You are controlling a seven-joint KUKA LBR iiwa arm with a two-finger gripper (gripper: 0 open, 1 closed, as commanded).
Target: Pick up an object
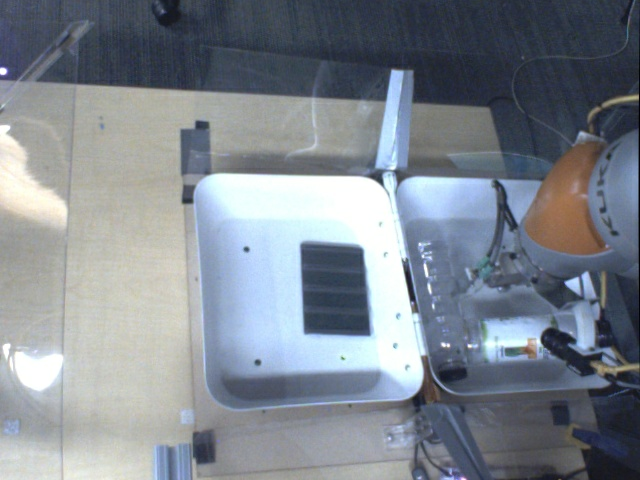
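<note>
The arm's orange band (562,208) hangs over the right bin (440,203). Below it the gripper (503,276) is low inside that bin, close to a small green-tinted piece (486,266). A white bottle (520,345) with a coloured label lies on its side just in front of the gripper, apart from it. A clear tube with white markings (436,303) and a dark cap (452,371) lies along the bin's left wall. In the left bin (230,268), a black ribbed rectangular pad (335,288) lies flat in the middle.
A metal bar (397,118) stands at the far joint between the bins. Black brackets (197,153) sit at the left bin's far corner. A clear sheet covers the bench on the left. Cables (590,358) trail at the right bin's near right corner.
</note>
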